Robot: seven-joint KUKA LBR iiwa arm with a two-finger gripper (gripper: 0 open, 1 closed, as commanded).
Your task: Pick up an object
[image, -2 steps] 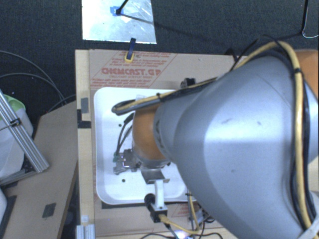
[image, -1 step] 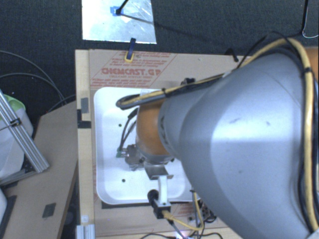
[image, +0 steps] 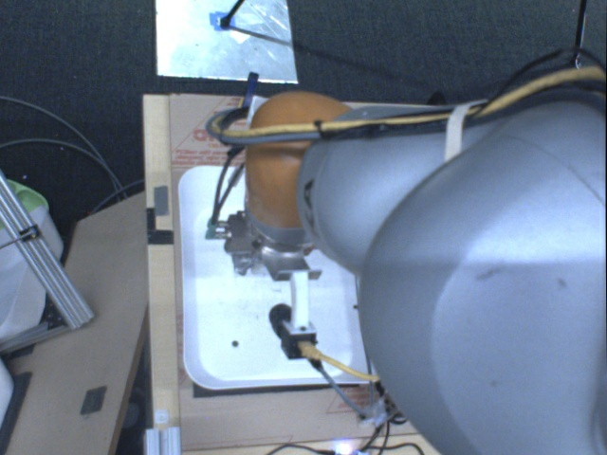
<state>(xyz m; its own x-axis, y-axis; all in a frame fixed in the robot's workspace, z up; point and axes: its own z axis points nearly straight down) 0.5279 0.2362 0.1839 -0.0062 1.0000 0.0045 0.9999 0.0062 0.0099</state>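
My arm reaches in from the right and hangs over the left white bin (image: pixel 204 282). The orange band (image: pixel 275 169) sits above the wrist, and my gripper (image: pixel 258 257) points down toward the bin's upper middle. The wrist body hides its tips. A tiny dark speck (image: pixel 235 342) lies on the bin floor, below and left of the gripper. The grey arm covers whatever else lies in the bins.
The big grey arm link (image: pixel 474 273) blocks the right half of the view, including the right bin. A shiny metal sheet (image: pixel 226 27) lies beyond the bench. An aluminium frame (image: pixel 43 263) and a wooden board (image: pixel 104 349) stand to the left.
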